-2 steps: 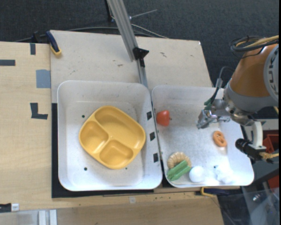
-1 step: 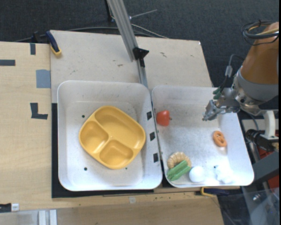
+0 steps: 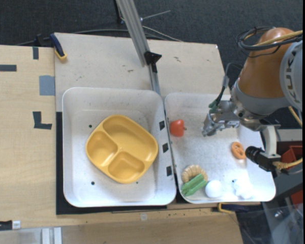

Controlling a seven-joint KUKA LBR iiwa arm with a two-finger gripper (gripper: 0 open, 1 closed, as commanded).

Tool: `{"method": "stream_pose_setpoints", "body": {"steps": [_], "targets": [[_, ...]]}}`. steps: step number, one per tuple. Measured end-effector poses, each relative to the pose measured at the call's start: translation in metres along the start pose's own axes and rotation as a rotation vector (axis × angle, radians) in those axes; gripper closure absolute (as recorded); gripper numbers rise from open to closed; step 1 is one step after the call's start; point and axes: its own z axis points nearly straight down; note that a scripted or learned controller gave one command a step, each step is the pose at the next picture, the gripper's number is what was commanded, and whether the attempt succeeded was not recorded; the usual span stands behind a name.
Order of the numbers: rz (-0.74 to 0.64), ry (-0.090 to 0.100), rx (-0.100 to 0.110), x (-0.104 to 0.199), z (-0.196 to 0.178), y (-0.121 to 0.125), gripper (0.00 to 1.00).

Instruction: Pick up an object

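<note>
Left bin [image 3: 71, 136]: a yellow divided plate [image 3: 122, 148] is seen lying near its middle; no reach toward it is indicated by the arm's position, and a grab at its broad, shallow form could be expected to slip.

Dividing wall: the red tomato-like object [image 3: 177, 127] is found in the right bin [image 3: 193, 103] just beside its left edge, toward the far corner. A closing pinch there may be fouled by the wall, or the round body may be rolled aside.

Near edge of right bin: a ring-shaped pastry [image 3: 193, 173], a green piece [image 3: 193, 185] and white balls [image 3: 213, 188] are crowded together; two things at once could be caught there.

Gripper [image 3: 209, 131]: it is held low over the far half of the right bin, right of the red object and apart from it. Nothing is seen between its tips; whether they are spread or closed cannot be told.

Arm pose: the wrist is bent downward from the right, with the orange band [image 3: 262, 65] above it.

Right edge: a small orange object [image 3: 238, 150] lies near the arm's body, where it may be brushed.
</note>
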Motion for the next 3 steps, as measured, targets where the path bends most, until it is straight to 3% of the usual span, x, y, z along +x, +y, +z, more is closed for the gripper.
{"method": "stream_pose_setpoints", "body": {"steps": [2,3], "targets": [[-0.001,-0.001,0.001,0.104,0.001,-0.022,1.0],[0.0,-0.001,0.003,0.159,0.022,-0.022,1.0]]}}
